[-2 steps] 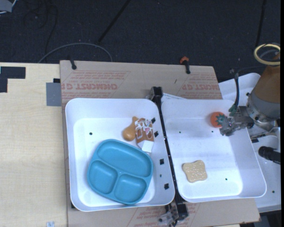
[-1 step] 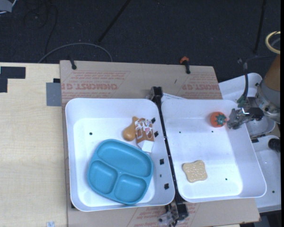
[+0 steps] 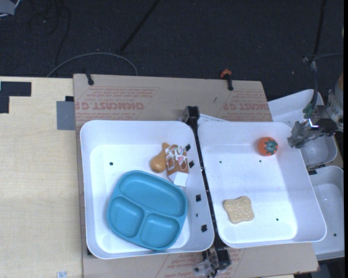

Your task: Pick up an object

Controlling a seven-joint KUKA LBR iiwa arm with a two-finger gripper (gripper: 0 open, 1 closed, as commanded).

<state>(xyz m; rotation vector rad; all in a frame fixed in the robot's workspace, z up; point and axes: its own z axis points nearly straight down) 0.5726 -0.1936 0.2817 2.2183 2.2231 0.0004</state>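
My gripper (image 3: 298, 133) hangs at the right rim of the right bin (image 3: 261, 225), just right of an orange-red ball with a teal patch (image 3: 267, 146) lying in that bin's far right corner. Nothing shows between the fingers. A tan flat cracker-shaped piece (image 3: 239, 209) lies near the right bin's front. In the left bin (image 3: 95, 155) sits a blue divided plate (image 3: 147, 209), and behind it lie an orange-brown toy (image 3: 159, 161) and a brown and white patterned piece (image 3: 177, 158).
A black divider (image 3: 198, 172) runs between the two bins. The bins rest on a brown cardboard sheet (image 3: 162, 97). White trays (image 3: 330, 201) sit beyond the right bin's edge, under the arm. Light wood bench lies to the left.
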